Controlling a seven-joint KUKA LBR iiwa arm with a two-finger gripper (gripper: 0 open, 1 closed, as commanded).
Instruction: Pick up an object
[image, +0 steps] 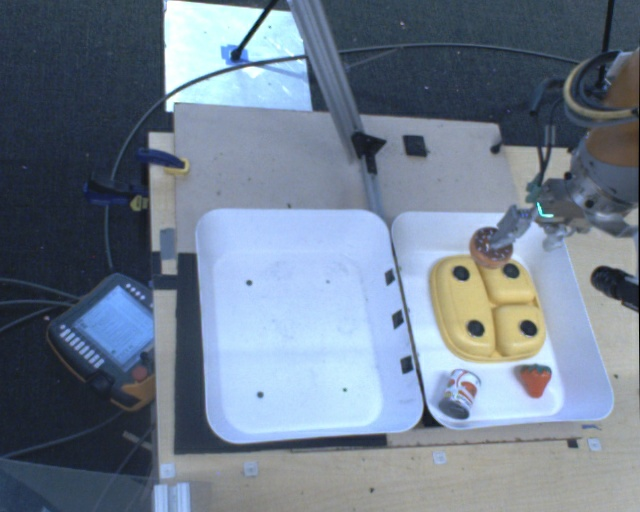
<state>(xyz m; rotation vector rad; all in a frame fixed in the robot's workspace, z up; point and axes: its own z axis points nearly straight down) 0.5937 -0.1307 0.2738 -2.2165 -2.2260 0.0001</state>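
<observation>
Desk: Gripper (507, 232) position in the camera view, please?

Photographer: It is seen at the right of the frame, reached in over the right bin (590, 385) from the grey arm (600, 195) with its orange band. A small round, doughnut-like object (489, 247), brown with a pale ring, is seen at the tip of the gripper, over the upper left corner of the yellow tray (488, 308). Whether it is clamped or merely touched cannot be told from this slant.

Desk: Why is everything gathered there?

Photographer: All the candidates are kept in the right bin, presumably so one can be lifted out and the left bin (295, 325) left free to receive it. The yellow tray is laid in the middle, a small can (460, 392) is tipped on its side at the lower left, and a strawberry (535, 379) is set at the lower right.

Desk: Relation to the tool?

Photographer: The doughnut is judged to be in contact; the can and strawberry are well apart, lower in the frame.
</observation>
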